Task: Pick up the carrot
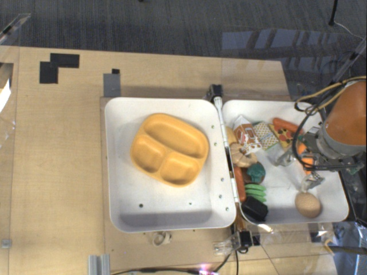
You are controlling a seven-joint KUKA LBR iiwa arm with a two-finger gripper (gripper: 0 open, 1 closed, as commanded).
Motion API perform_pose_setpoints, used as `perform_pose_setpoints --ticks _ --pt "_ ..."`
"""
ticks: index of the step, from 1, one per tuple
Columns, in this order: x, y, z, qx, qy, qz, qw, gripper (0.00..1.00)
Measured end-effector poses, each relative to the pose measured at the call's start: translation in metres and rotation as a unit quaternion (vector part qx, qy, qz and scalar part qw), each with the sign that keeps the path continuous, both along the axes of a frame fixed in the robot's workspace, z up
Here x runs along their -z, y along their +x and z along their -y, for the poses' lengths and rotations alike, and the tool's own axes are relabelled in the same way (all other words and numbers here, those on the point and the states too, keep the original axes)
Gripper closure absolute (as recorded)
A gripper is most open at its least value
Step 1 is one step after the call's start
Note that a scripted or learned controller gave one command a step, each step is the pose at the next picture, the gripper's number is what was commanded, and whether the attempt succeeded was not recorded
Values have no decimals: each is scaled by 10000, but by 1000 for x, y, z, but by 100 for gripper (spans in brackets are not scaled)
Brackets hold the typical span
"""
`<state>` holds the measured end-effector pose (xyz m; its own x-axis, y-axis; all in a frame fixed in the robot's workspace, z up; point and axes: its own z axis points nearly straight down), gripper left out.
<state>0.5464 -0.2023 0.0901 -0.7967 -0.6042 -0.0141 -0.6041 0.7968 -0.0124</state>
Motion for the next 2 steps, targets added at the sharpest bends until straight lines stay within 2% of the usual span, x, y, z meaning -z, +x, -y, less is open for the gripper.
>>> perform_pose_setpoints --ticks 1,2 --pt "-14 4 0 -12 -13 46 10000 100" --pt "-26 8 -2 -30 -17 102 9999 100"
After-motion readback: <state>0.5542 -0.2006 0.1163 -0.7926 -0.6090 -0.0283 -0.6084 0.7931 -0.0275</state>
